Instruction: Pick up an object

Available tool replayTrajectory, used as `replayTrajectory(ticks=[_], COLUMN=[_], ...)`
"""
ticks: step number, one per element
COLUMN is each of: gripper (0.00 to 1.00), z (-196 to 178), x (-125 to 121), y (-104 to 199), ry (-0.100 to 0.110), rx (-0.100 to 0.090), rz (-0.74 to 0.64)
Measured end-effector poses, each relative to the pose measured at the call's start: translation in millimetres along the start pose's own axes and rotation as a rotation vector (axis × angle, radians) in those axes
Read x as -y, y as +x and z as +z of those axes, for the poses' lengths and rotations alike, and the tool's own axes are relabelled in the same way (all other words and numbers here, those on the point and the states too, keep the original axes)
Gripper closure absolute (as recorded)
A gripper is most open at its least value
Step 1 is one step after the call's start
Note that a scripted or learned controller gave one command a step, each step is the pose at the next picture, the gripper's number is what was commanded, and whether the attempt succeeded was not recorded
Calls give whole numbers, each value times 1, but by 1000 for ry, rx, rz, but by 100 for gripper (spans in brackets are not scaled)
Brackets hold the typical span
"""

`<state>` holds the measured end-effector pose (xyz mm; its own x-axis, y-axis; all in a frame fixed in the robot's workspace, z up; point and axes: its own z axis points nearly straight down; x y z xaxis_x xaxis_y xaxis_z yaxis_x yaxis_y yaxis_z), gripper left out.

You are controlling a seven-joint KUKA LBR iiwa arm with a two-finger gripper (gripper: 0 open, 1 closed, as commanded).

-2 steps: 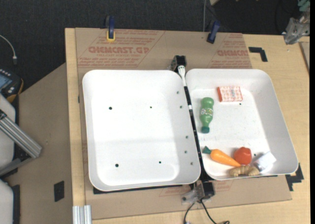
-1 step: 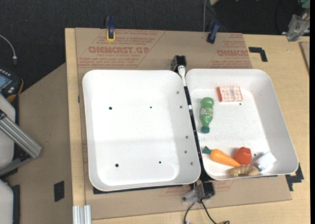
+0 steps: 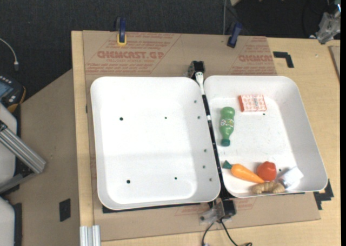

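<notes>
White plastic bins are sitting side by side on a cardboard sheet [image 3: 162, 50]. In the right bin [image 3: 270, 137], a red ball [image 3: 266, 171] is lying near the front edge, touching a carrot [image 3: 242, 172] on its left. A tan root [image 3: 268, 187] is resting just in front of both, with a pale scrap [image 3: 292, 176] beside it. A green bottle [image 3: 226, 125] is lying near the dividing wall, and a red-and-white box [image 3: 252, 102] is sitting toward the back. The left bin [image 3: 146, 142] is touching the right one. Two blue clamps [image 3: 121, 25] are gripping the sheet's far edge.
</notes>
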<state>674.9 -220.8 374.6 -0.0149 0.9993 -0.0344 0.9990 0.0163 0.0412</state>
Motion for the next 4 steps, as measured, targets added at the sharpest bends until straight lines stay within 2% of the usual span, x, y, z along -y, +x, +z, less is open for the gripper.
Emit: replayTrajectory(ticks=[4], gripper=[100], z=[-44], x=[-5], y=[-1], ry=[-18], rx=[13], rz=[-5])
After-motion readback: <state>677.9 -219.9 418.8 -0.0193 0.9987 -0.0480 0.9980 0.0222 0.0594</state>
